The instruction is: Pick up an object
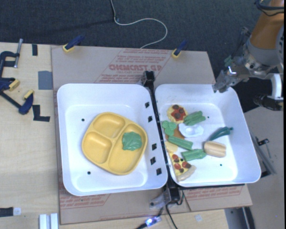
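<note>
Gripper [220, 86]: you cannot tell its state; it hangs over the right bin's [243, 128] far right corner.
Targets: toy food clusters mid-bin.
Advice: choose the bread roll [215, 149], standing apart; centre above it, then descend.

Even, fairly bright light falls from overhead, and the two white bins [66, 128] are the brightest surfaces, close to washed out along their rims. Shadows are soft and short: a faint grey edge sits under the yellow tray [105, 149] toward 6 o'clock. The dark carpet beyond the desk [19, 166] at 12 o'clock reads grainy and dim. Focus is moderate overall, with small food pieces soft at their edges. The arm [269, 27] at 2 o'clock looks slightly blurred, with a warm highlight on its orange band.
</note>
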Robot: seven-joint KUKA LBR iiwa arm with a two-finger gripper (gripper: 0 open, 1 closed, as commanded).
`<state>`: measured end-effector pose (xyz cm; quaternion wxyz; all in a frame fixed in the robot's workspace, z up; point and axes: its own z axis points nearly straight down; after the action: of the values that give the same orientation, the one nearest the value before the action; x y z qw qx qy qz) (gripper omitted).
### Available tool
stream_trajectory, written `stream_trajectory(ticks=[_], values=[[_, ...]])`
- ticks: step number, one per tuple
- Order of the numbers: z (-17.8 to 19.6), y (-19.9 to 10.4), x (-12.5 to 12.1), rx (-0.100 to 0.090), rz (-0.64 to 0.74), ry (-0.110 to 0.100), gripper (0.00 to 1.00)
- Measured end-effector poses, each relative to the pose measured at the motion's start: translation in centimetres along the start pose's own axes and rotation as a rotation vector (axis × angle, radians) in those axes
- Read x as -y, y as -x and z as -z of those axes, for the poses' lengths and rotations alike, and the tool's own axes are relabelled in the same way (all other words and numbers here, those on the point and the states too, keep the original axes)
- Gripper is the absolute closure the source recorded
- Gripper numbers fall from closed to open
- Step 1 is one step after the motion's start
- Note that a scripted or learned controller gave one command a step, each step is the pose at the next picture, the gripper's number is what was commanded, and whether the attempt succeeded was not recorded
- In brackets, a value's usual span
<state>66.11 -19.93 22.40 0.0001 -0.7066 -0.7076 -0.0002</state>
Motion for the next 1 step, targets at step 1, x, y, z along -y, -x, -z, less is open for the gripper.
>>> stream_trajectory(ticks=[1], values=[[0.87, -4.04, 2.75, 0.001, 0.0, -0.002, 1.0]])
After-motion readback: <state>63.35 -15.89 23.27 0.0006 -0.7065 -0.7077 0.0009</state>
